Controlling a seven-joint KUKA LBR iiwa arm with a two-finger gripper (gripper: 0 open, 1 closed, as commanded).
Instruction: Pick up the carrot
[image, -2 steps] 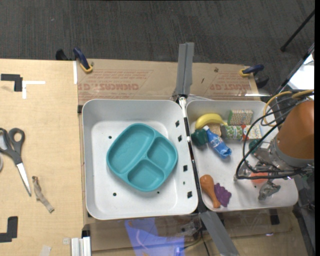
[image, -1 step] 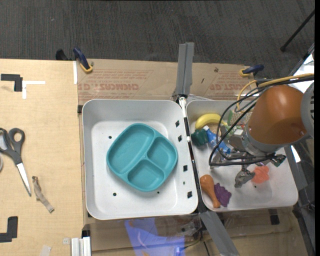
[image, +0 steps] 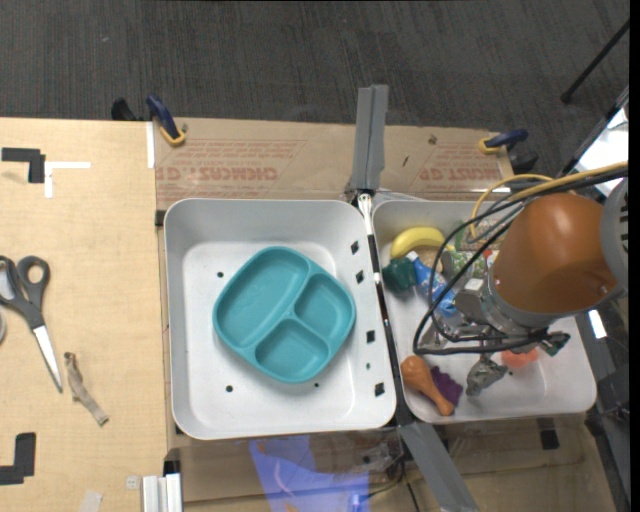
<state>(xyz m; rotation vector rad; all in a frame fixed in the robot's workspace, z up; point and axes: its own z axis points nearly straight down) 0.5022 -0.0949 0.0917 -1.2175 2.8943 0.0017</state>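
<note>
My gripper (image: 487, 378) hangs low over the front of the right bin (image: 570, 392), under the orange wrist band and a tangle of cables. A bright orange piece (image: 521, 352), which looks like the carrot, lies just right of the gripper and is mostly hidden by the wrist. I cannot tell whether it touches the gripper. To the left, a duller orange-brown tapered toy (image: 424, 382) lies near the bin's front left corner, apart from the gripper.
A purple piece (image: 447, 384) lies against the orange-brown toy. A banana (image: 417, 241), a green toy (image: 400, 274) and blue pieces (image: 437, 287) crowd the right bin's back left. The left bin (image: 190, 330) holds a teal divided plate (image: 285, 313). Scissors (image: 30, 305) lie on the bench at far left.
</note>
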